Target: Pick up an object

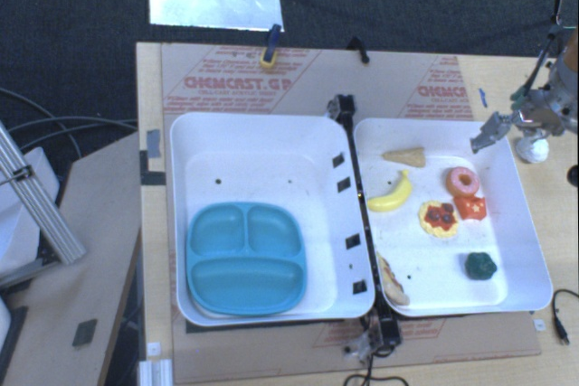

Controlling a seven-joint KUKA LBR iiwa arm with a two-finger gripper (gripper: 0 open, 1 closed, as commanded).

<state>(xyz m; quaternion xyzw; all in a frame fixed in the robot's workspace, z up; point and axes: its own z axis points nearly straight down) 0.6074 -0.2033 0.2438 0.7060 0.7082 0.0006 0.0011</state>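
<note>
Currently gripper point(489, 133) hovers over right bin point(525, 221), at bin's 1 o'clock corner; finger spread: cannot tell. Nothing seen between fingers. Right bin contents: banana point(392, 193) near centre divider, tan wedge point(405, 157) at 12 o'clock from banana, pink donut point(463, 181) at 3 o'clock from banana, red piece point(472, 208) just below donut, yellow-red pizza toy point(439, 219) beside it, dark green lump point(480, 265) toward 5 o'clock. Left bin point(262, 140) holds blue divided plate point(245, 258).

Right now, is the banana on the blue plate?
No, the banana lies in the right bin beside the donut, while the blue plate sits in the left bin.
</note>
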